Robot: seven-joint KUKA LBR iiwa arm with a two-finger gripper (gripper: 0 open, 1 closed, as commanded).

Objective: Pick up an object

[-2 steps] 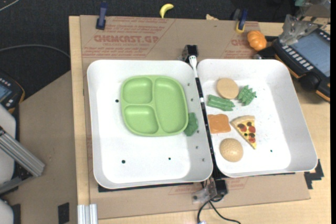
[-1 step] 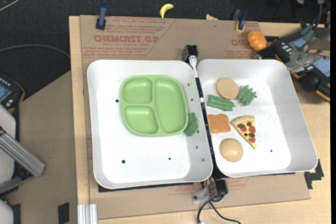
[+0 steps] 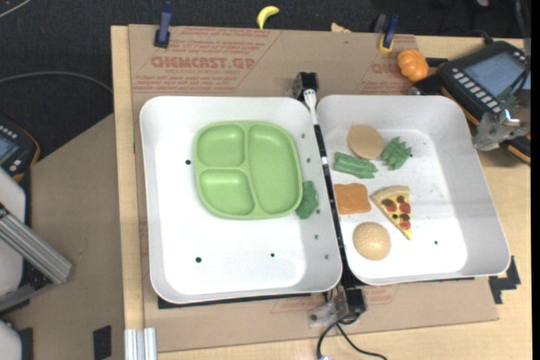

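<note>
The right bin [image 3: 472,206] holds several toy foods: a tan round patty [image 3: 365,141], a green broccoli piece [image 3: 396,153], a green bean pod [image 3: 354,165], an orange square slice [image 3: 352,198], a pizza slice [image 3: 395,208] and a tan bread roll [image 3: 371,239]. In the left bin [image 3: 169,249] lies a green divided plate [image 3: 249,169], with a small green piece [image 3: 307,200] leaning at its right edge.
A yellow banana toy [image 3: 267,14] and an orange toy [image 3: 413,64] lie on the cardboard behind the bins. Blue clamps [image 3: 163,25] hold the board's far edge. A black handheld controller [image 3: 489,80] sits at the right.
</note>
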